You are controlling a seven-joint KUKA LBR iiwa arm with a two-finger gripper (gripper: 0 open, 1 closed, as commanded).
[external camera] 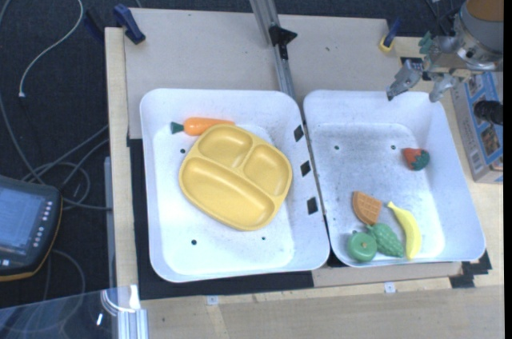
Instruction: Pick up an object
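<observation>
1. Nearest to the camera, at the front of the right bin [472,209], lay a small group of toy foods: a green apple [362,247], a green leafy piece [389,240], a yellow banana [408,228] and an orange waffle-like piece [367,207], all close together.
2. Further back in the same bin, a small red and green piece like a strawberry [415,158] lay alone, well apart from the group.
3. Over the back right corner of that bin hung the pincer [419,89], with its two fingers spread apart and nothing between them.
4. From the pincer, the strawberry lay toward the front and was the nearest thing; the group was further on in the same direction.
5. I judged the strawberry the easiest target, because nothing touched it. The banana had its long axis running roughly from back to front.
6. In the left bin [156,169] rested a yellow divided plate [235,176], and a carrot [202,125] lay just behind it.
</observation>
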